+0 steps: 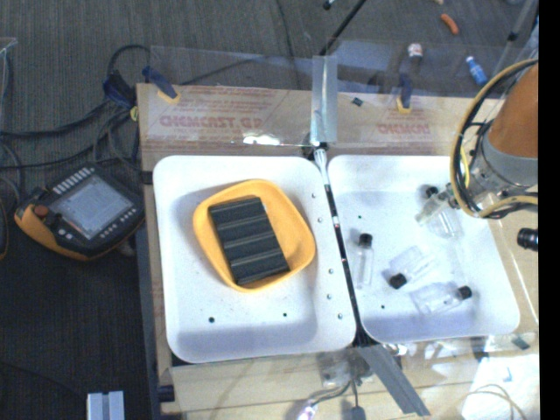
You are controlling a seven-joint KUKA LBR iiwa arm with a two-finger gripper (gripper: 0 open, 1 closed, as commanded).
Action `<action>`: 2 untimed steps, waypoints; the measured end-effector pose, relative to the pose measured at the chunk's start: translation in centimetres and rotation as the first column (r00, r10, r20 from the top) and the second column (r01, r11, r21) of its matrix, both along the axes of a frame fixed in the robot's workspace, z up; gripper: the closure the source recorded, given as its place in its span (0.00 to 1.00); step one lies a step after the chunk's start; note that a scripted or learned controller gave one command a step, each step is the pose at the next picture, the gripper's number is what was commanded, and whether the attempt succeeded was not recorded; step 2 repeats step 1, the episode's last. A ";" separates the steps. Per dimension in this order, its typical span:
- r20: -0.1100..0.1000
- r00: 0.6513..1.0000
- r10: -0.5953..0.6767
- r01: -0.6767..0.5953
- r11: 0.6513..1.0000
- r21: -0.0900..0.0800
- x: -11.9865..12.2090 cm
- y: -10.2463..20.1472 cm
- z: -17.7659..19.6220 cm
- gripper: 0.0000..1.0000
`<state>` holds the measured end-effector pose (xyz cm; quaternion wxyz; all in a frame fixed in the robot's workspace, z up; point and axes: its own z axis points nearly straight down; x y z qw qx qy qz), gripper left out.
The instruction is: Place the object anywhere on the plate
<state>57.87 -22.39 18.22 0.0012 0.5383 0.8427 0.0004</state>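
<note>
- Two shallow white bins sit side by side on a bench, seen from above at a slant: the left bin (179, 322) and the right bin (490, 322).
- A yellow plate (302, 234) lies near the middle of the left bin.
- A dark ribbed block (249, 239) lies on the plate, tilted, its long side running from about 11 o'clock to 5 o'clock.
- Several small clear vials with black caps lie loose in the right bin: one (364, 256) near its left wall at about 9 o'clock, one (409, 265) near the middle, one (442, 296) at about 5 o'clock, one (437, 213) at about 1 o'clock.
- The grey arm with its orange band (516, 116) reaches in over the right bin at about 2 o'clock.
- Whether the claw is spread or pressed together, I cannot tell.
- A handheld control pendant (83, 213) lies on the floor at 9 o'clock of the bench.
</note>
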 end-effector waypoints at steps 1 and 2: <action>0.000 1.000 0.000 0.000 1.000 0.000 0.0 0.0 0.0 0.00; 0.000 1.000 0.000 0.000 1.000 0.000 0.0 0.0 0.0 0.00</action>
